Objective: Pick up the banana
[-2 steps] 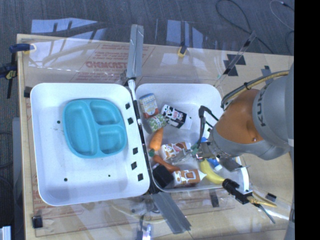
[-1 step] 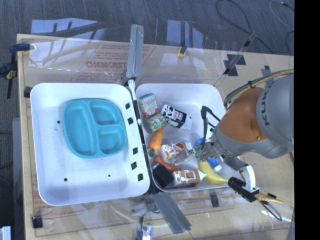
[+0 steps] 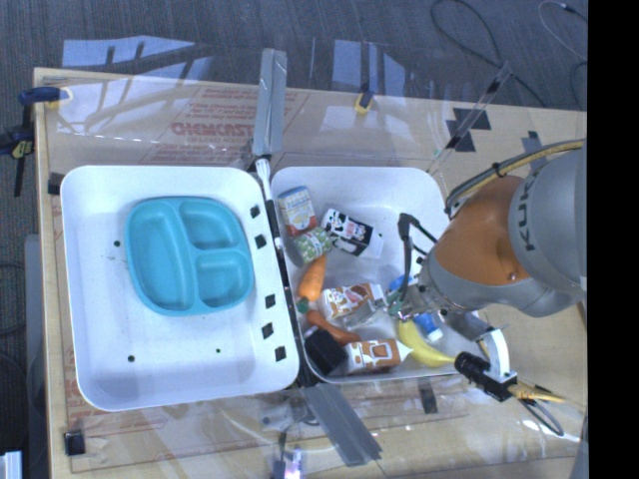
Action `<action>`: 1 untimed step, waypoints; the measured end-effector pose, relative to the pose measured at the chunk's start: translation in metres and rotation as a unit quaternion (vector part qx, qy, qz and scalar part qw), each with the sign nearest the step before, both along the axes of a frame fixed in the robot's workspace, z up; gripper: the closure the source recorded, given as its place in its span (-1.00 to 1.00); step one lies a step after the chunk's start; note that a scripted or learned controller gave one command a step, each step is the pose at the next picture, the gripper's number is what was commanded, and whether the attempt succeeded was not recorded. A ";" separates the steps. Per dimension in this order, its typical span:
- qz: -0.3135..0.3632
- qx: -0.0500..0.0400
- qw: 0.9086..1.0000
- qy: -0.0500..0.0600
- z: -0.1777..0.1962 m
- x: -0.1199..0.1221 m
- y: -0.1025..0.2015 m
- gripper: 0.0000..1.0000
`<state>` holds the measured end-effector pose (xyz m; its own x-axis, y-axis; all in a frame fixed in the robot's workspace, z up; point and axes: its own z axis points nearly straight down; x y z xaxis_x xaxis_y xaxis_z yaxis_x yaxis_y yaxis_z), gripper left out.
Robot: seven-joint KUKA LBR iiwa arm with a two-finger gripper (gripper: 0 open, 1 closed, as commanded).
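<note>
The yellow banana (image 3: 426,348) lies at the front right of the right bin (image 3: 349,180), beside a brown carton (image 3: 371,355). My gripper (image 3: 412,305) hangs low in that bin, just above and behind the banana's left end, under the orange-banded wrist (image 3: 479,243). The wrist and dark cables hide much of the gripper, and a small blue part shows between it and the banana. I cannot see whether the gripper touches the banana.
The right bin is crowded: an orange carrot (image 3: 313,279), a snack packet (image 3: 354,302), a black-and-white carton (image 3: 347,231), a small can (image 3: 297,208) and a black object (image 3: 324,347). The left bin (image 3: 85,297) holds a blue divided tray (image 3: 190,252).
</note>
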<state>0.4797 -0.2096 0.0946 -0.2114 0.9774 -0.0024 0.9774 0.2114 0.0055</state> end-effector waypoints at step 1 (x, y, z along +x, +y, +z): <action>0.000 0.000 1.000 0.000 0.000 0.000 0.000 -1.00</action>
<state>0.4795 -0.2097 0.0944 -0.2113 0.9774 -0.0022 0.9774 0.2114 0.0054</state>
